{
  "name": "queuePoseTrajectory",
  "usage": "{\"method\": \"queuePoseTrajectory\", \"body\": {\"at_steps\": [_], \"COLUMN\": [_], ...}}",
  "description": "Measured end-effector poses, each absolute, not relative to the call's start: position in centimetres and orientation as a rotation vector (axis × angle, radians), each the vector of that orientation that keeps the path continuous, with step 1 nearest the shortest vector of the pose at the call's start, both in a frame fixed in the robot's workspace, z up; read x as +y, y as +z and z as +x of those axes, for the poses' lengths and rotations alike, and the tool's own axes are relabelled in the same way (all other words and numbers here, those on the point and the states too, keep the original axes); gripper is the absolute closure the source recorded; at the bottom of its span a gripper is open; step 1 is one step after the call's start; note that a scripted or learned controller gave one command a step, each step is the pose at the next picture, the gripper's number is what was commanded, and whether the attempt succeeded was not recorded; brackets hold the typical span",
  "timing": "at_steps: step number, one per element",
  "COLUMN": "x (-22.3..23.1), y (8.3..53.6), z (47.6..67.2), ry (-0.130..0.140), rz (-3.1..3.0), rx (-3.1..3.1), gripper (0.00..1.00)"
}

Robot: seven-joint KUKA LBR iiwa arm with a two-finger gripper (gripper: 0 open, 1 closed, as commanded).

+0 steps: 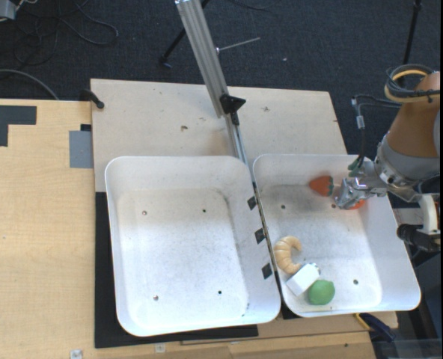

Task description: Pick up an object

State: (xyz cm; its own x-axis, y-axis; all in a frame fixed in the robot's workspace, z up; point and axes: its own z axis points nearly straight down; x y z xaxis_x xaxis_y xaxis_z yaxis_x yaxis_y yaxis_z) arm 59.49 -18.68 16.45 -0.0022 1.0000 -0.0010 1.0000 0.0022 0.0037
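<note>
The end effector (349,194) sits low in the right bin (401,294), at its far right side, just beside a small red-orange object (321,185) that lies to its left. A second patch of red-orange shows just under the metal tip, on its near side; whether that is part of the same object or another piece cannot be told. The metal parts at the tip blur together from this slanted view, so whether the end effector is apart or together cannot be told, and nothing can be called held.

To do this step well, the program should likely settle on one target and centre over it before closing. The red-orange object is the nearest candidate; it looks small and rounded, so an off-centre squeeze could squirt it sideways toward the bin wall. A straight descent with the object squarely in the middle, then a slow lift, would give the best chance. The other candidates lie well apart, at the near side of the same bin: a tan curved thing (286,253), a white block (302,279) touching it, and a green ball (321,292) touching the block. They crowd each other, so they look harder to take cleanly. The left bin (124,200) offers nothing to pick.

The arm (414,129) reaches in from the right, its orange band above the wrist, the wrist bent down and leftward over the bin's right rim.
</note>
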Motion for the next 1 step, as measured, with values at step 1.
{"method": "queuePoseTrajectory", "body": {"at_steps": [1], "x": [-19.29], "y": [21.7], "z": [58.63], "ry": [0.002], "rz": [2.222], "rx": [2.216], "gripper": [1.0]}}
